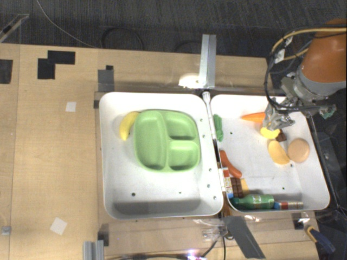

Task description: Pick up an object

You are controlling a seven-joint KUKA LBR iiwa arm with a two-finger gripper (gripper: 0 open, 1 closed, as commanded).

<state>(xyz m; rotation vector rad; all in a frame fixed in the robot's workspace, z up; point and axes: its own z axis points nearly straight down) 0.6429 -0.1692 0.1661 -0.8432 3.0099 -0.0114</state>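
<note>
The robot's hand (274,124) hangs over the right bin (255,191), its fingers clamped on a small yellow object (269,132) beside a carrot (254,116). A green divided tray (165,140) and a banana (127,125) lie in the left bin (116,194).

— What sits in the left bin (111,161)?
— A green divided tray (165,140), a banana (127,125) at its left edge.
— And right?
— The gripper (276,122) is over a small yellow piece (269,131), beside a carrot (254,116).
</note>
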